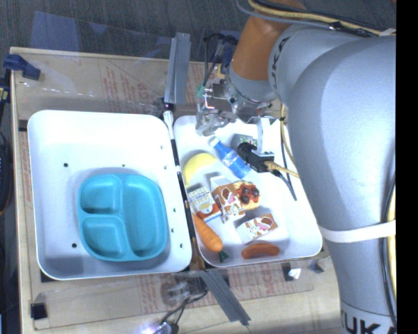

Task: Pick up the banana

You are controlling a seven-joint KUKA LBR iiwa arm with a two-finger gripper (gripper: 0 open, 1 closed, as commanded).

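Over the right bin's [303,239] far end, gripper [210,120] hanging low, can't tell jaws' state. Banana [198,165] lying just below it, against the divider, beside blue bottle [230,158].

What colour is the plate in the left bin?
Light blue, seen in the camera view: the plate has three sections.

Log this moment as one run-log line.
task: pick banana | pincer: above right bin's far end | banana: in right bin, ungrasped | left bin: blue tray
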